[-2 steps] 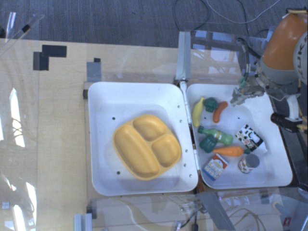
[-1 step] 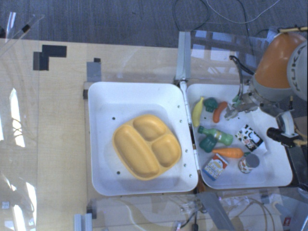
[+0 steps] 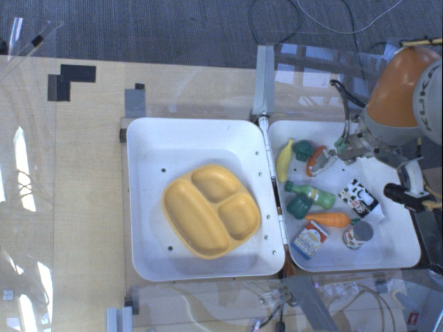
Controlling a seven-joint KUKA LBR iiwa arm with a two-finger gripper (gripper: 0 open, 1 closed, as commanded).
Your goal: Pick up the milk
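The gripper (image 3: pixel 344 150) is seen in the camera view at the upper part of the right bin (image 3: pixel 408 254), below the orange band (image 3: pixel 405 85) of the arm (image 3: pixel 387 133) that reaches in from the right. It is placed just beside a small red and white item (image 3: pixel 317 160), which lies near the bin's upper left. Whether the gripper is spread or pressed together cannot be told from this angle, and nothing is seen held in it.

The milk (image 3: pixel 360 199), a small carton with black and white cow patches, is found lying in the right half of the right bin, well below the gripper and apart from it. Its long axis is set on a diagonal, running from the upper left to the lower right. Which end is the top cannot be made out.

A green bottle (image 3: pixel 313 197) is laid just to the left of the milk, and a carrot (image 3: pixel 329 220) is laid just below it. A round can (image 3: pixel 357 235) is found near the carton's lower end, and a red and white box (image 3: pixel 309 241) is seen further left along the bin's lower edge. A banana (image 3: pixel 284 159) is set against the bin's left wall.

A yellow divided plate (image 3: pixel 211 210) is held in the left bin (image 3: pixel 149 144).
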